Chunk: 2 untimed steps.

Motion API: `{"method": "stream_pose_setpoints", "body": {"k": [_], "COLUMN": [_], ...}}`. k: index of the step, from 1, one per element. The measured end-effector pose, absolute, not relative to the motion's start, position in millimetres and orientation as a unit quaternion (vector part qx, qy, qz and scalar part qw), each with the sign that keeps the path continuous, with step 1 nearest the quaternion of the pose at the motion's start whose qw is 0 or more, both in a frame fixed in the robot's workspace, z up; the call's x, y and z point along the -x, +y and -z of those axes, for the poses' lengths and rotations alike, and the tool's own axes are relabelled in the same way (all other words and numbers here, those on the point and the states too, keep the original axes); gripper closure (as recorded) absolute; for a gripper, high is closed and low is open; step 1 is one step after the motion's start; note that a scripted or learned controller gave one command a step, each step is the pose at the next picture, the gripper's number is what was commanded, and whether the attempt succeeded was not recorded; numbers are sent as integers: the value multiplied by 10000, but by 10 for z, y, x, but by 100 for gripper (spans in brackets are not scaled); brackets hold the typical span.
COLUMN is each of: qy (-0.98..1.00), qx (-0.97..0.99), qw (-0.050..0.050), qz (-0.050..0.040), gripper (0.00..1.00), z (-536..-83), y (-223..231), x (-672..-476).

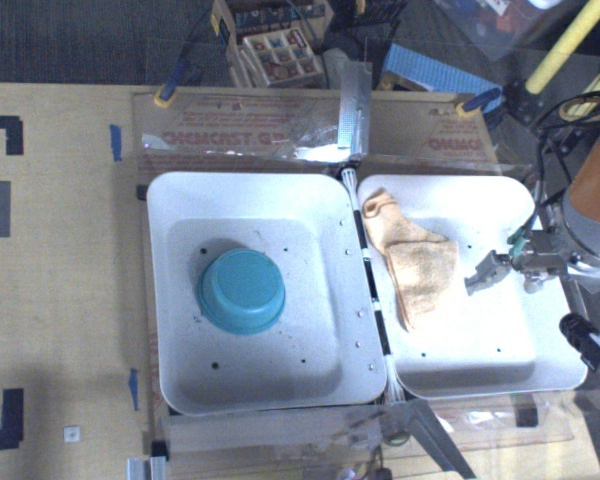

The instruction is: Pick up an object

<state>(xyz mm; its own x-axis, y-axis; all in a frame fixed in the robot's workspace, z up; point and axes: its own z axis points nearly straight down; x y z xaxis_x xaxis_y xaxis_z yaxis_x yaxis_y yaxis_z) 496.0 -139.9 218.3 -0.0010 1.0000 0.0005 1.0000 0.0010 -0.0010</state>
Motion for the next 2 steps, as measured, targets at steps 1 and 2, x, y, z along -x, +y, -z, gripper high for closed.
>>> {"method": "stream_pose_setpoints", "body": {"k": [1,2], "qy": [-7307,-7600], "qx": [6826,6499], "qw": [8,-37], "qz": [-3,28], "gripper": [0,0], "z": [-1567,-897], "y": [-922,-930], "x": [-5356,-5637]}}
